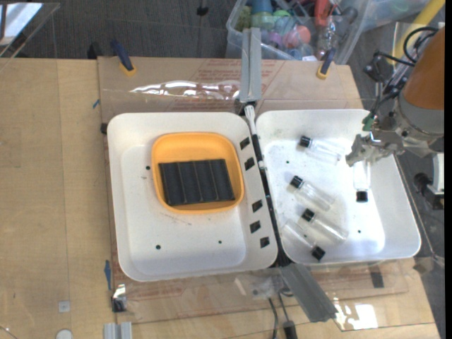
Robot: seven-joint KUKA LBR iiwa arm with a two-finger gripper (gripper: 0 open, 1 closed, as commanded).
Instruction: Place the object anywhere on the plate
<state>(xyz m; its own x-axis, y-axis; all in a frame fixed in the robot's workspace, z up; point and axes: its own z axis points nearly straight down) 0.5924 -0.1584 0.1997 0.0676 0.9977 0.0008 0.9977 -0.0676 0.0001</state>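
An orange square plate (197,144) lies in the left bin (134,253), and a black ridged block (196,181) rests flat on it. Several clear vials with black caps lie loose in the right bin (395,239), among them one (315,147) at the back, one (311,192) in the middle and one (321,225) nearer the front. My gripper (358,154) hangs over the right bin's back right part, just above another vial (361,186) that lies pointing toward the front. I see nothing held in it.
A black divider (256,182) with clips runs between the two bins. A clear tub of colourful toys (296,13) stands behind the bench. Cables and arm hardware (417,83) crowd the right side.
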